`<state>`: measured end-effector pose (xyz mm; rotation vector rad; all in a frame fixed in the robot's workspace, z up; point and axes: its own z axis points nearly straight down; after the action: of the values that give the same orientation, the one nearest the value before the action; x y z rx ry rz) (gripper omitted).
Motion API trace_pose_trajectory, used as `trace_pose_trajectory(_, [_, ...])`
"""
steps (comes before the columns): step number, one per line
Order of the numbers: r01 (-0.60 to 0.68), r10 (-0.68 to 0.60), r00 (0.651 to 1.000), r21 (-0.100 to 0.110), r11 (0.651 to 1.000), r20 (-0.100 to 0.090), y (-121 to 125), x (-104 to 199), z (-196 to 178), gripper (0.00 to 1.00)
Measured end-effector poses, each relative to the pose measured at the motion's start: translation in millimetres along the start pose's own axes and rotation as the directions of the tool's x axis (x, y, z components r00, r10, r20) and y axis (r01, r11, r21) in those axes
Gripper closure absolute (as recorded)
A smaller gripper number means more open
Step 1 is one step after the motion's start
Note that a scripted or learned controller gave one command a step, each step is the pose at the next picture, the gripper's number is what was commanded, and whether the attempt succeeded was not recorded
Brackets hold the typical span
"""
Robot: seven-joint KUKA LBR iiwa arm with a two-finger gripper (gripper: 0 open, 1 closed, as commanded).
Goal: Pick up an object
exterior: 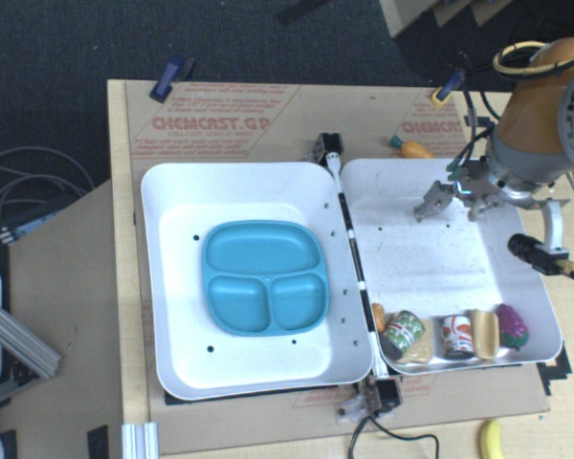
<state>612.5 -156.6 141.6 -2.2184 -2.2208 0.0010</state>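
Gripper: your gripper [452, 202] is hovering over the right bin [416, 256] — fingers apart, holding nothing.
Objects: toy foods [454, 333] are lying along the bin's near edge.
Progress: you're still needing to descend — nothing picked.

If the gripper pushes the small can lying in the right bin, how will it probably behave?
The can lies on its side, so it would probably roll rather than tip. It sits wedged between neighbours along the right bin's near wall, so it may only nudge them. Its round, smooth-looking side could slip between fingers; it looks stiff.
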Motion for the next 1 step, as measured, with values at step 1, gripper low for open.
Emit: trace_pose_trajectory(1, [0.0, 0.0, 1.0, 0.0, 1.0, 0.0, -43.8, 44.0, 58.0, 0.0])
